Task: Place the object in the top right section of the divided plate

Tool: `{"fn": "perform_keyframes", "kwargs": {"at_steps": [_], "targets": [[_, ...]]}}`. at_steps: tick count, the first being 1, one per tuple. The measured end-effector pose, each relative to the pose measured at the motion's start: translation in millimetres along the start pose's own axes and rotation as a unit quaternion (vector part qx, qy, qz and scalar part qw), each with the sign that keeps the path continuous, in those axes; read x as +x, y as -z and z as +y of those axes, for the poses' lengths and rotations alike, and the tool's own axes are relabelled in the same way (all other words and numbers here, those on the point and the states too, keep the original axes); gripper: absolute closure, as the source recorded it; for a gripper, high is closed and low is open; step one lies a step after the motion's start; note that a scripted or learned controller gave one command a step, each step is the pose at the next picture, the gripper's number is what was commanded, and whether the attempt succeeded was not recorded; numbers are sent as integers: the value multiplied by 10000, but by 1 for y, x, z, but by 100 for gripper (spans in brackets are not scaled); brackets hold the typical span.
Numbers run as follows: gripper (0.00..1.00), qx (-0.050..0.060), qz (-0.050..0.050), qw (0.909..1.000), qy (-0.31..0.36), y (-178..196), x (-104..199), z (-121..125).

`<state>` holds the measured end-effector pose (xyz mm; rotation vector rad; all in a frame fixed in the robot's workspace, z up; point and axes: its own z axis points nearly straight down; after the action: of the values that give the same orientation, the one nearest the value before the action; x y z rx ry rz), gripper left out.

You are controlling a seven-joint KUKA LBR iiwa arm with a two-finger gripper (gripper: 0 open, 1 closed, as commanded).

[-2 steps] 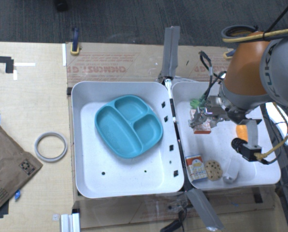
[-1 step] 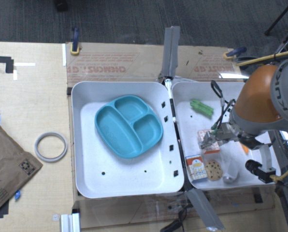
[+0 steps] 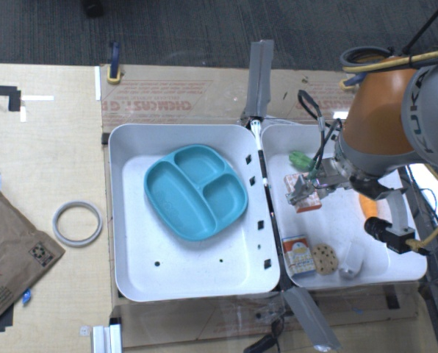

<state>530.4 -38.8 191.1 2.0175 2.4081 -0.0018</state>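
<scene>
Teal divided plastic plate [image 3: 196,191] in left white bin [image 3: 123,219] | gripper [image 3: 305,192] over right white bin [image 3: 395,267], fingers seemingly closed on small red-white packet [image 3: 307,199], not certain | plate lies left, across bin wall

— What are you counting on your feed?

— I'm seeing two white bins [image 3: 123,219], one blue divided plate [image 3: 195,191], one tape ring [image 3: 77,222] lying on the table [image 3: 35,160].

— And in the right bin?

— I'm counting one small carton [image 3: 298,255], one cookie [image 3: 324,257], one green piece [image 3: 300,159], one orange piece [image 3: 369,206].
</scene>
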Motion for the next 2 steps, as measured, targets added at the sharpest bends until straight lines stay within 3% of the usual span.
{"fn": "perform_keyframes", "kwargs": {"at_steps": [1,2], "targets": [[100,13,6,9990,453,0,20,-36],[100,12,-3,10000,68,-1,78,10]]}}
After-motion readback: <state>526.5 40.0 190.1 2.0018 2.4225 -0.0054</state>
